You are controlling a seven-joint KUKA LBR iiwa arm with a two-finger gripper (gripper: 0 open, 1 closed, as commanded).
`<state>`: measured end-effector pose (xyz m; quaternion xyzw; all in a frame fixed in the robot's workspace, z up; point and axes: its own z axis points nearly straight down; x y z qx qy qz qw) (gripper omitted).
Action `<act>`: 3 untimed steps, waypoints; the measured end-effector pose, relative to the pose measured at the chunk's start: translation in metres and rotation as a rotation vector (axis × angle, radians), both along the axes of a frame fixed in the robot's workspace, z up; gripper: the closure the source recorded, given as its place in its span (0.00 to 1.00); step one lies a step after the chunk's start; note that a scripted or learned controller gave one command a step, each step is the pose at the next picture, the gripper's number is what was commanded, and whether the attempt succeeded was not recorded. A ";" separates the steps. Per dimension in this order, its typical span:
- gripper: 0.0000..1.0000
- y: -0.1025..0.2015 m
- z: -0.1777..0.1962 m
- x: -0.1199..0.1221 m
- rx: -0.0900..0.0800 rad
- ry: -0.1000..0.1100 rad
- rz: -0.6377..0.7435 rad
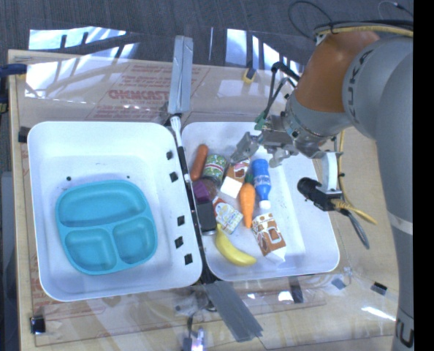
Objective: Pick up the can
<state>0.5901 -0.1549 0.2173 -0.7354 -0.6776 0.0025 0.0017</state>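
The can [215, 167], short with a green label, lies in the right bin [316, 232] near its upper left, between an orange sausage [199, 161] and a small brown-and-white carton [237, 172]. My gripper [261, 152] hangs over the bin's upper middle, to the right of the can and just above the cap end of a blue bottle [260, 178]. Its fingers [244, 149] are spread open with nothing between them. The can is apart from the gripper.
Around the can lie a purple item [202, 190], a white block [231, 187], a carrot [247, 204], a banana [234, 249], a juice carton [269, 234] and a black item [207, 216]. The left bin [49, 152] holds a blue divided plate [106, 225].
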 end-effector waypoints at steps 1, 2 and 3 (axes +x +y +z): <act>0.00 -0.013 -0.101 0.068 -0.009 -0.032 -0.077; 0.00 -0.012 -0.107 0.076 -0.008 -0.041 -0.307; 0.00 0.002 -0.125 0.067 0.000 -0.004 -0.603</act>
